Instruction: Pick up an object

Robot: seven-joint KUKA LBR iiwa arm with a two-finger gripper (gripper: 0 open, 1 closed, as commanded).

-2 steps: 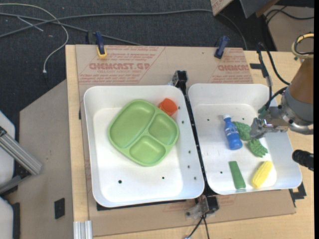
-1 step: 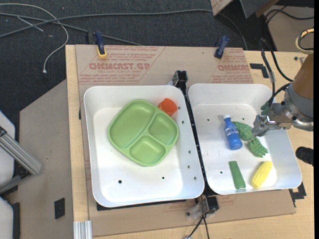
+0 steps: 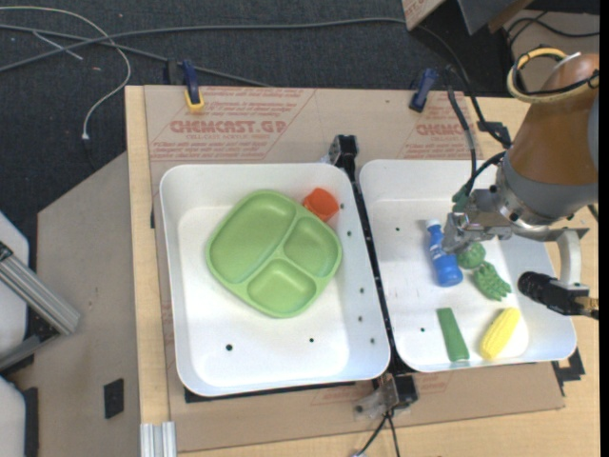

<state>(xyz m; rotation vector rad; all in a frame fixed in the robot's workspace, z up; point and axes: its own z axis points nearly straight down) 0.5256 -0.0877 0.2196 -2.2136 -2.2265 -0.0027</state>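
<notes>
The worktop (image 3: 238, 112) is a brown board printed with red lettering, filling the middle of the frame and carrying 2 shallow white bins side by side. The left bin (image 3: 190, 331) sits at centre left; the right bin (image 3: 404, 188) sits at centre right, touching it along the middle.

The grey arm (image 3: 557, 141) with its orange band comes in at the upper right of the frame and reaches down over the right bin.

A light green plate (image 3: 274, 252) with 3 compartments lies tilted in the middle of the left bin. A small orange piece (image 3: 322, 202) rests just beside its upper right edge.

The jaws (image 3: 459, 246) hang low over the right bin's centre, directly at a blue object (image 3: 442, 255), a short rounded cylinder with a paler top. Whether they are spread or closed on it, I cannot tell.

Just right of it lies a knobbly green object (image 3: 489, 280). At the lower right sit a yellow corn cob (image 3: 500, 332) and, beside it, a flat green stick (image 3: 452, 334).
</notes>
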